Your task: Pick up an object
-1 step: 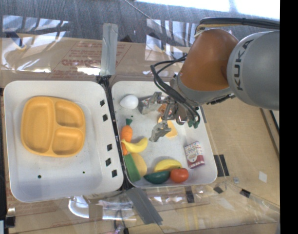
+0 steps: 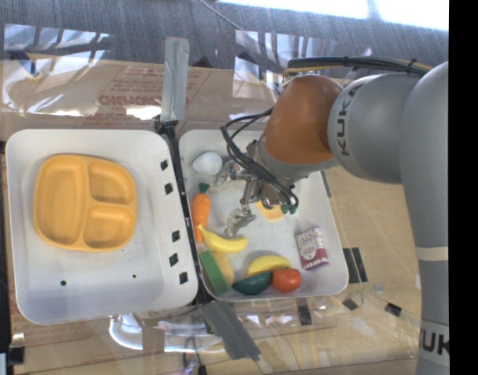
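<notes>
Starting at the left, I see the left bin [image 2: 20,233] holding a yellow divided tray [image 2: 84,201], a smooth moulded plastic piece with three rounded compartments lying flat. It is broad and shallow, a poor thing for two fingers.

The right bin [image 2: 334,248] holds the small items, all of which look like hollow toy food: light, stiff and glossy, so I judge them apt to slip or roll away under a pinch. Along its left wall sit a white egg [image 2: 207,162], then an orange carrot [image 2: 201,208] with a green top, then a banana [image 2: 224,243] lying across the lower end of the carrot. Below the banana are a corn cob [image 2: 216,270], a dark green vegetable [image 2: 252,283], a yellow lemon-like piece [image 2: 268,264] and a red tomato [image 2: 287,280], packed close and touching one another.

The gripper [image 2: 240,219] hangs over the middle of this bin, just right of the carrot and above the banana. Its fingers appear close together with nothing between them, though the metal is small and cluttered here. The banana is the nearest target; I would grip it across its narrow middle, where the curve gives the pads some purchase.

Further right lie a yellow block [image 2: 272,212], partly under the wrist, and a flat red-and-white packet [image 2: 311,248], thin and probably hard to lift.
</notes>
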{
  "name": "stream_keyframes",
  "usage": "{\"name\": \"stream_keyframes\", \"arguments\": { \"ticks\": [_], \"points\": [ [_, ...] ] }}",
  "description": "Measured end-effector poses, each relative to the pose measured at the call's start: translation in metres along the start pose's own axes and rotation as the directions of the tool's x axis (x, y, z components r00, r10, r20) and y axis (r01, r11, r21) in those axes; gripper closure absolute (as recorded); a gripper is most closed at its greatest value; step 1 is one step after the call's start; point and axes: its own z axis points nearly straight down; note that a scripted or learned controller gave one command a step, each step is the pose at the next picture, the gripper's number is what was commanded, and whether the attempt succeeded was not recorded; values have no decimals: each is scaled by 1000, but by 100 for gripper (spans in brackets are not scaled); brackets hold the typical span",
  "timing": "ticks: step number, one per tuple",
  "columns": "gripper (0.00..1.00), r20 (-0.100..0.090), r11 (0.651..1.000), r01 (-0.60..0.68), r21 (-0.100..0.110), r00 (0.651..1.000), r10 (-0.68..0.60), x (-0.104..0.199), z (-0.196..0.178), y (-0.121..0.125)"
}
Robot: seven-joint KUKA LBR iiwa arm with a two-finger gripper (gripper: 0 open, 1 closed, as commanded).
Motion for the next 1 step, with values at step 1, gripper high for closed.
{"name": "stream_keyframes", "arguments": {
  "ticks": [1],
  "points": [
    [0,-10,940,-340,4,940,340,6,-39,-85]
  ]
}}
